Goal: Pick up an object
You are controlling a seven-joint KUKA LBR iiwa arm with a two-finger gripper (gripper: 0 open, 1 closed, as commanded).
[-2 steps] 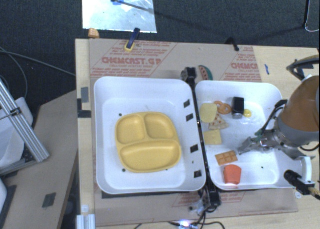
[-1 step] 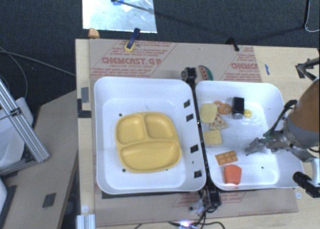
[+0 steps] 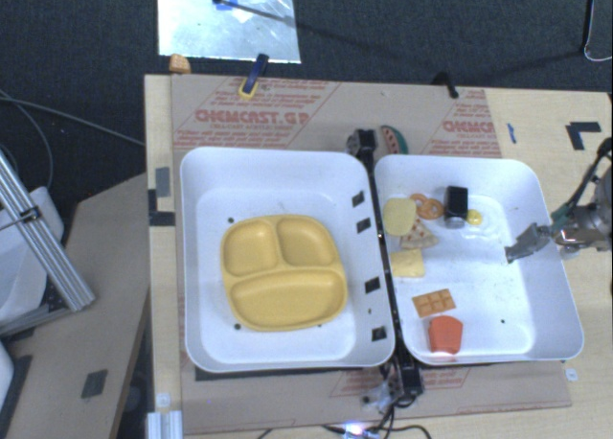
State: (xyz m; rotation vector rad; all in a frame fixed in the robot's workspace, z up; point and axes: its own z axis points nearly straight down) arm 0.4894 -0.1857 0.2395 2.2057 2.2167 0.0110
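Gripper (image 3: 522, 243) is seen low over the right bin (image 3: 551, 332), reaching in from its right rim, nothing between its fingers. Left of it, well apart, small items are clustered: black block (image 3: 456, 202), yellow piece (image 3: 408, 264), orange waffle piece (image 3: 434, 303), red-orange block (image 3: 445, 334). Farther left, a yellow divided plate (image 3: 284, 270) is set in the left bin (image 3: 278, 173).

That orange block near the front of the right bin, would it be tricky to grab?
Probably not. The orange block looks chunky and flat-sided, so it likely stays put rather than rolling. It seems like a small toy, so probably light and stiff. It lies apart from the waffle, leaving room around it.
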